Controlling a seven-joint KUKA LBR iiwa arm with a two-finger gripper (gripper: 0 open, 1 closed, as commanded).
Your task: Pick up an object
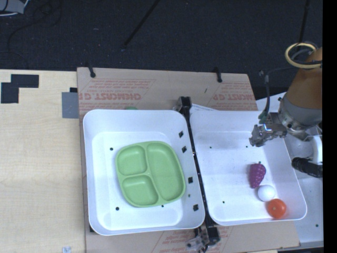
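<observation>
In the right bin lie a purple bunch of grapes, a white ball and an orange-red fruit, lined up near the bin's right front corner. My gripper hangs over the right bin's far right part, above and behind the grapes, apart from them. Nothing shows between its fingers. The arm with its orange band reaches in from the right.
The left bin holds a green three-compartment plate. A black divider runs between the two bins. Brown cardboard lies under them on the pale bench.
</observation>
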